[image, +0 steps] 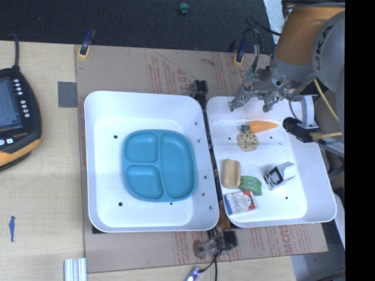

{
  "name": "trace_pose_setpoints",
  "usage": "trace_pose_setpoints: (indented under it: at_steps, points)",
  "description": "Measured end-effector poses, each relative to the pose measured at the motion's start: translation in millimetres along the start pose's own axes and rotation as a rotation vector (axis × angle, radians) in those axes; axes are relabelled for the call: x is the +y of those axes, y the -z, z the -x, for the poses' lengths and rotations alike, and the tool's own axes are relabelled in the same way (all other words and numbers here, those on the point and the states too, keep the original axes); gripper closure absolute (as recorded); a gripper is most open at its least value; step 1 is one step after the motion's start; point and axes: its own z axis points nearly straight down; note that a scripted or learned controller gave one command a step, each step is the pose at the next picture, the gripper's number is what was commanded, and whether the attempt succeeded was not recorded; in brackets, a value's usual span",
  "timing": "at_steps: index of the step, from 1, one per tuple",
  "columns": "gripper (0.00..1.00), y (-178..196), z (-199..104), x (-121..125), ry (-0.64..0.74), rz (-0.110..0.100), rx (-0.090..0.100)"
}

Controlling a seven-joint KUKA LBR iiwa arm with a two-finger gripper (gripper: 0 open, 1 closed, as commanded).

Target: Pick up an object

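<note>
My gripper point(255, 102) hangs open over the far edge of the right bin point(316, 206), its two fingers spread with nothing between them. Just below it lie an orange carrot point(263, 126) and a round brown cookie point(248, 140). Nearer the front are a tan bread piece point(231, 172), a green pickle-like item point(251, 184), a small red-and-white carton point(240, 203) and a grey-and-white box point(279, 174).
The left bin point(102, 212) holds a blue sectioned plate point(159, 165). A teach pendant point(16, 117) rests on the bench at far left. Clamps point(86, 42) hold the cardboard mat at the back. The arm's orange band point(304, 37) looms over the right bin's back corner.
</note>
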Motion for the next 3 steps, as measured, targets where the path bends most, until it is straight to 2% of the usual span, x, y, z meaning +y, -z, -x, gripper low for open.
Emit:
trace_pose_setpoints:
  at_steps: [1,2,3]
  points:
    - [0.00,-29.5,37.8,-2.1,-0.002,-0.007,-0.001]
    - [0.00,-85.7,29.3,2.0,0.001,0.008,-0.007]
    - [1.00,-74.0,31.5,2.8,0.001,0.010,-0.010]
